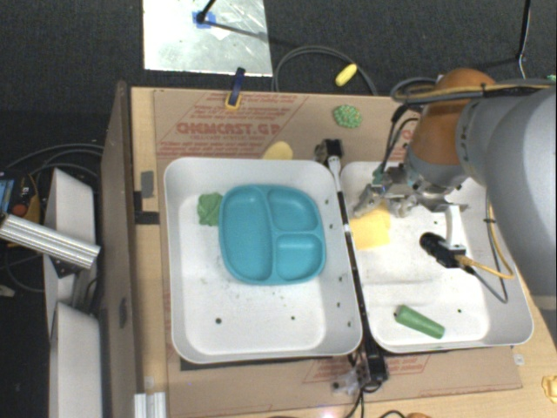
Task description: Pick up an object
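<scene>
Approach is the step in hand: the tool (383, 200) hangs low in the right bin (487, 316), just above a soft-looking yellow lump (372, 231) at its seven o'clock; whether it is clenched I cannot tell. Next, a short descent and closing. A smooth green cylinder (420, 321) lies toward six o'clock.

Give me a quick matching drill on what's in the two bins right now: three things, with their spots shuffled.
Things:
1. blue tray
2. yellow block
3. green stick

Spots:
A. right bin, near its front edge
B. left bin, in the middle
C. right bin, by its left wall, just below the gripper

Pairs: 1-B, 2-C, 3-A
</scene>
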{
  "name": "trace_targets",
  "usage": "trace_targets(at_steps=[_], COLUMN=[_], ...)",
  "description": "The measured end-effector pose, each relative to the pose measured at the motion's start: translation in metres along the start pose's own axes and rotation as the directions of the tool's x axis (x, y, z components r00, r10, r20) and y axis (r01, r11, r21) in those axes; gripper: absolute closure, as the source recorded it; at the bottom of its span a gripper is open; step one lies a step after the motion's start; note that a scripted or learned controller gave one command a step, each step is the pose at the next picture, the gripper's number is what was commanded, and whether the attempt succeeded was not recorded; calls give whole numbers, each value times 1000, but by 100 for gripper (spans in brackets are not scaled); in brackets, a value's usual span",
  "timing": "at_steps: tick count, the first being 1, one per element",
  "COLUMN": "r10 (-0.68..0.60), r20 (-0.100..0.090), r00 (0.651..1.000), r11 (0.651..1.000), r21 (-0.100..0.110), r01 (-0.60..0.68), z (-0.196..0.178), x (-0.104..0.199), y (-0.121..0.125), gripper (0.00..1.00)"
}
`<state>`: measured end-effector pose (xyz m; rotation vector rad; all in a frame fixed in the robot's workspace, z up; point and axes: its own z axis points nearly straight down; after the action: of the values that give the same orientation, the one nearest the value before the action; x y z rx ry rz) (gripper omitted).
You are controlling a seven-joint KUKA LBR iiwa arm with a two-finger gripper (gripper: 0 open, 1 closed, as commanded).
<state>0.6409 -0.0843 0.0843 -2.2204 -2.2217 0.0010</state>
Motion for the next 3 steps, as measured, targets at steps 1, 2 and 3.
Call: trace_targets(at_steps=[1,2,3], r10=[-1,-1,0], r20=[0,0,0], r00=[1000,1000,1000], r11=[1000,1000,1000], r21=[-6,-5,1], r01=[1,1,0], z=[-12,-11,1], x=[0,0,0], y=[2,2,-16], gripper=[100,0,0])
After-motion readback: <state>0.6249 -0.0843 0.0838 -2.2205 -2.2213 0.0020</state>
